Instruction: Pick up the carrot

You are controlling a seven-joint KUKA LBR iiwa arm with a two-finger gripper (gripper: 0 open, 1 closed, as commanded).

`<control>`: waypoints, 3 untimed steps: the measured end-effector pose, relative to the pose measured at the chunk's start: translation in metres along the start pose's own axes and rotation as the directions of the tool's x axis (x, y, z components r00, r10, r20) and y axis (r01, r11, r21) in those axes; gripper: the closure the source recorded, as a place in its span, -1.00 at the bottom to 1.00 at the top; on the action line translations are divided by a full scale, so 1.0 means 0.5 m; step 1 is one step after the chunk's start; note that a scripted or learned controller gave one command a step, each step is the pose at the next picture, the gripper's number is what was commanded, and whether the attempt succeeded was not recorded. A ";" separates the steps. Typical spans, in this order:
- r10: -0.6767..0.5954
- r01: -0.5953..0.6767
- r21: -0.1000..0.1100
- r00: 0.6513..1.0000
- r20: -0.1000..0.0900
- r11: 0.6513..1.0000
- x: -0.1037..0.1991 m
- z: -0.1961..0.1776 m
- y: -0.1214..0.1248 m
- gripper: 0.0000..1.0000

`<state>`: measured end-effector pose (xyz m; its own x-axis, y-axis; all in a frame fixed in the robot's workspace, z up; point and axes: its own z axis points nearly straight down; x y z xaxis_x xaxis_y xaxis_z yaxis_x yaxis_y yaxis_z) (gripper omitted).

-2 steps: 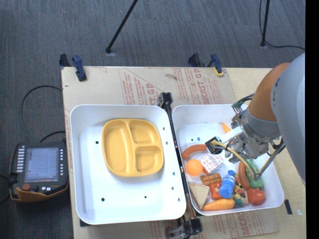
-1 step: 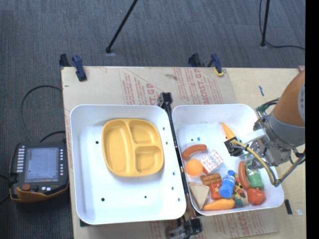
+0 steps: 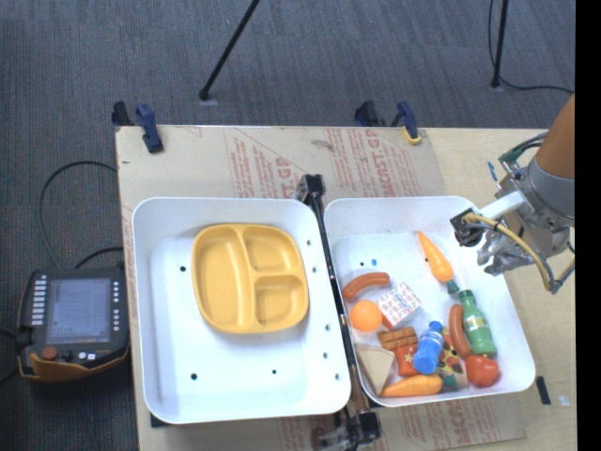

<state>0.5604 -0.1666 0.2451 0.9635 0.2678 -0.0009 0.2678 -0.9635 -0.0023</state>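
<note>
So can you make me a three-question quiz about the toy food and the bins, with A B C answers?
1. Where is the yellow plate?
A. in the left bin
B. in the right bin
C. on the floor

2. What colour is the small bottle beside the green bottle?
A. pink
B. blue
C. black

3. The carrot near the gripper is:
A. lying in the bin
B. on the yellow plate
C. standing on its tip

Answers: 1 A, the plate sits in the left bin. 2 B, the bottle is blue. 3 A, it lies on the bin floor, left of the gripper.
</note>
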 end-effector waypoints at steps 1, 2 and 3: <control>-0.272 0.272 0.004 0.962 0.003 0.962 0.012 0.310 -0.024 1.00; -0.148 0.148 0.001 0.989 0.001 0.989 -0.071 0.136 -0.114 1.00; -0.078 0.078 0.001 0.997 0.001 0.997 -0.127 0.004 -0.175 1.00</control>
<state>0.4757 -0.0991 0.2432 0.9396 0.3422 -0.0021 0.3422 -0.9396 -0.0034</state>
